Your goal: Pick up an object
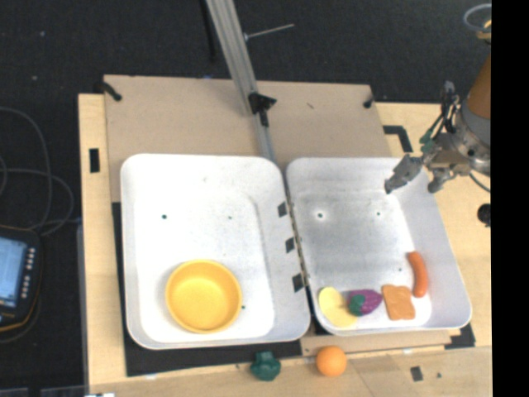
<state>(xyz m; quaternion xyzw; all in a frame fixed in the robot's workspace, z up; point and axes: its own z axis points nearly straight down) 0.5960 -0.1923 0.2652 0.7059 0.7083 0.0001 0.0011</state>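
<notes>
— Nearest the lens, what lies on the bench's front edge?

— Two strays outside the bins: a small dark green lumpy toy [265, 365] and, just to its right, a round orange ball [331, 361]; both sit on the pale wooden bench top [95, 222], in front of the seam between the bins.

— And inside the bins?

— Left shallow white plastic bin [198, 188] holds a round yellow bowl [203, 295] in its front half; right shallow white plastic bin [355, 222] has its things crowded along the front wall: a pale yellow flat disc [333, 304], a purple lump with a green patch [362, 302] touching it, an orange-brown toast-shaped block [399, 302] beside that, and an orange sausage-shaped piece [419, 273] leaning up the right side.

— Anything in the arm's way?

— Not much; the two-finger grey gripper [423, 172] hangs over the right bin's back right corner, well apart from that front row, fingers spread with nothing between them; a slanted grey metal pole [235, 48] crosses the back of the bench and ends near the seam.

— The room?

— Dark floor around; black cables and a handheld pendant with a lit screen [15, 275] at far left.
</notes>
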